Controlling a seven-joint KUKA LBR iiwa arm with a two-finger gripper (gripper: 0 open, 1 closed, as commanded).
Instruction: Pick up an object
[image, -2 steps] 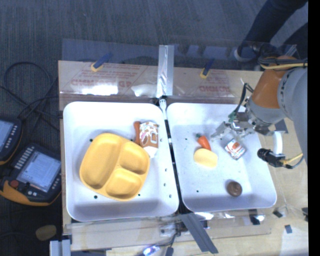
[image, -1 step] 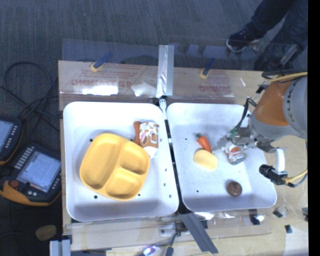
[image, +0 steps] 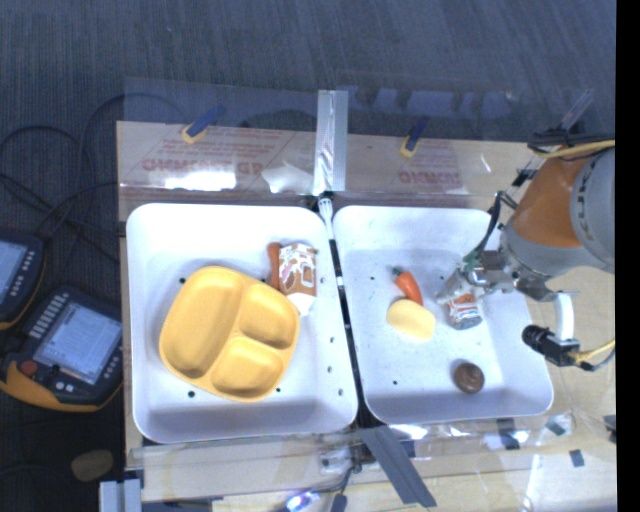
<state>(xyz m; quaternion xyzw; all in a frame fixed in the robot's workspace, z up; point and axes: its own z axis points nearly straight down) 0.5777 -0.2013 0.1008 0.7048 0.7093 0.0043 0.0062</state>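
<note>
In the camera view you see two white bins side by side on the worktop (image: 140, 160). The left bin (image: 150, 240) holds a yellow sectioned tray (image: 228, 332) and, at the tray's 1 o'clock, touching its rim, a brown-and-white packet (image: 294, 270) that stands against the divider. The right bin (image: 370, 390) holds an orange carrot (image: 408, 286); at the carrot's 6 o'clock, touching or just beside it, lies a pale yellow lemon-like piece (image: 411, 320). A small red-and-white can (image: 464, 310) lies at the lemon's 3 o'clock, near it but apart. A brown round object (image: 468, 376) rests at the can's 6 o'clock, near the bin's front wall. The arm (image: 560, 215) enters from 3 o'clock, and its tool (image: 480, 275) sits directly above the can, at the can's 12 o'clock. You cannot tell whether the tool is spread or pressed together, nor whether it touches the can.
</note>
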